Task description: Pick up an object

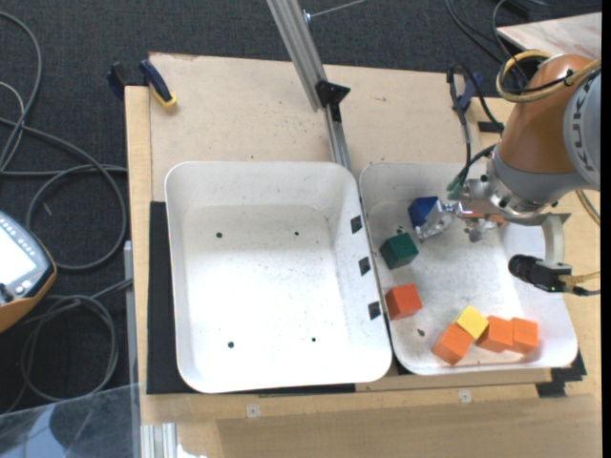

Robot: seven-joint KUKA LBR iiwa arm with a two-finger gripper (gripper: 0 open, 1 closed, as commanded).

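Observation:
My gripper (pixel 454 225) hangs over the back of the right bin (pixel 563 351), its two fingers apart with nothing between them. A blue block (pixel 422 209) lies just to the left of the left finger (pixel 435 226); I cannot tell whether they touch. In front of it sits a dark green block (pixel 399 250), and further forward a red-orange block (pixel 404 301). A yellow block (pixel 472 321) rests among three orange blocks (pixel 498 333) near the bin's front edge.
The left bin (pixel 191 284) stands beside the right one, split from it by a divider with black tabs (pixel 365 265). A metal rail (pixel 301 41) slants up from the back. A black part of the arm (pixel 537 272) juts over the right bin.

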